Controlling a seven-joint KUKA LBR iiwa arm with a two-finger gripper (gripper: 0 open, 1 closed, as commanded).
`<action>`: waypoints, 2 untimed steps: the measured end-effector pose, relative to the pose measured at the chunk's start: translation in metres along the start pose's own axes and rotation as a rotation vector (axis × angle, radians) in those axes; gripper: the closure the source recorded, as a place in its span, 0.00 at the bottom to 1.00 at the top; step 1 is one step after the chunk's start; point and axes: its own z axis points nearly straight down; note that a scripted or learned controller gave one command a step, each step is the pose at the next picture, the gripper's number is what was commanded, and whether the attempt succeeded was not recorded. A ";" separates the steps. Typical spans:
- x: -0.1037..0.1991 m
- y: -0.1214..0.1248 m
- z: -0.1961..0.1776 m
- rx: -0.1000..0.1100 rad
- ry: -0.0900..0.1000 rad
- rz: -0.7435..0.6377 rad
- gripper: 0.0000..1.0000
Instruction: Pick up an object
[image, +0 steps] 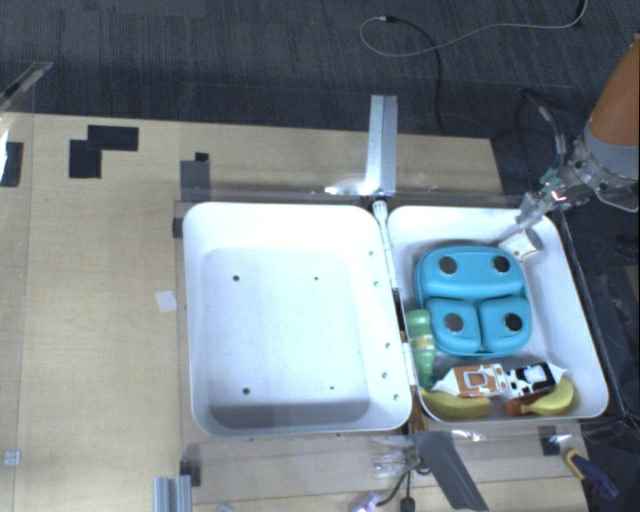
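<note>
Camera view, end effector (527, 222) above right bin (578, 300) corner, grip state unclear, blue tray (472, 300), banana (500, 403) beside.

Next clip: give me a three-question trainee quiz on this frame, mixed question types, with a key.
1. True or false: the large light-blue plastic block with four dark holes lies in the left white bin.
2. Which thing lies along the near wall of the right white bin? A) a yellow banana B) a red mug C) a steel spoon
3. Fill in: the gripper is above the right bin's far ____ corner.

Key: 1 false, it lies in the right bin. 2 A. 3 right.
</note>
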 end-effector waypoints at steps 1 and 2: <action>0.002 0.001 0.018 0.002 0.001 -0.097 1.00; 0.000 0.000 0.015 0.001 0.001 -0.063 1.00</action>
